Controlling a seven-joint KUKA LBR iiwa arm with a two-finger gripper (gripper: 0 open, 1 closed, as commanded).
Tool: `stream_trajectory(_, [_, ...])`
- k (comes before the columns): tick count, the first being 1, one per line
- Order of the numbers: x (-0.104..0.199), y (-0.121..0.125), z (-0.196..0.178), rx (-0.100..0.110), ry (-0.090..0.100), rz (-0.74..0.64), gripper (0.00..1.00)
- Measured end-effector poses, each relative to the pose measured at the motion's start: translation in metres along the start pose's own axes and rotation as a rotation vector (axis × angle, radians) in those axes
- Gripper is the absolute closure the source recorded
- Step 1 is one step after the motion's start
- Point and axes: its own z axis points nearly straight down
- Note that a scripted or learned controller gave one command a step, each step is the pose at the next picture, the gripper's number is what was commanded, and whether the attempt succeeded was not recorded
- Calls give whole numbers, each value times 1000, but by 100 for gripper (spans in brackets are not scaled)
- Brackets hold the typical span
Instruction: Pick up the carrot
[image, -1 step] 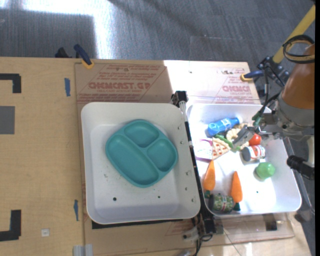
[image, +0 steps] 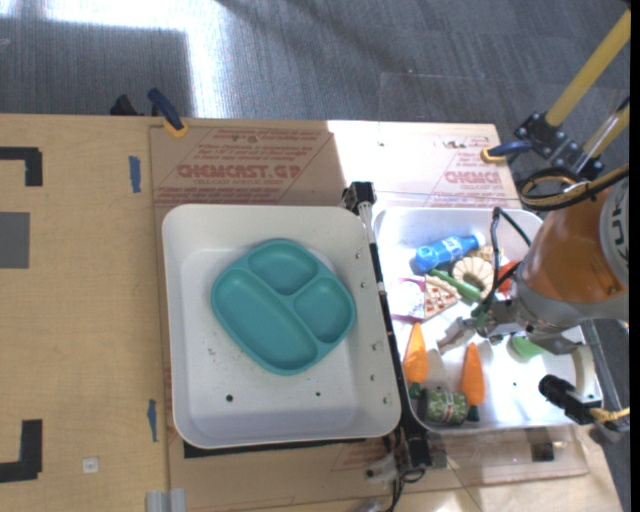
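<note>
Looking down at two shallow white bins side by side on a cardboard-covered bench (image: 80, 300). Got a teal divided plate (image: 283, 305) sitting about mid-floor in the left bin (image: 190, 400), three compartments, tilted a bit against the bin's edges.

Way busier over in the right bin (image: 520, 405). Spotted the carrot (image: 473, 375) lying flat on that bin's floor, close to the front edge and roughly midway along it, long axis running front to back. Not lifted, just resting there loose.

Just beside it, toward the wall shared with the left bin, got a second orange piece (image: 415, 357) with a pale tip. Also a dark green can (image: 446, 405) tucked into the front corner on that same side, very near the carrot's front end.

Farther back, near the far edge: a blue bottle (image: 445, 250), a tan ridged cookie-looking toy (image: 473, 271), a toy pizza slice (image: 437, 297), and a small green piece (image: 463, 286) squeezed between those last two.

Seeing the gripper (image: 468, 332) hanging just behind the carrot's back end, apart from it as far as can be made out, on the grey arm with its orange band (image: 570, 255) reaching in over the bin's right edge. Honestly can't tell whether the claw is spread or pressed together from this angle. Got a pale green piece (image: 523, 348) right beside the gripper, partly under the arm.
</note>
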Motion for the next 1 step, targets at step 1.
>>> stream_trajectory(1, [28, -23, 7, -9, -5, 26, 0])
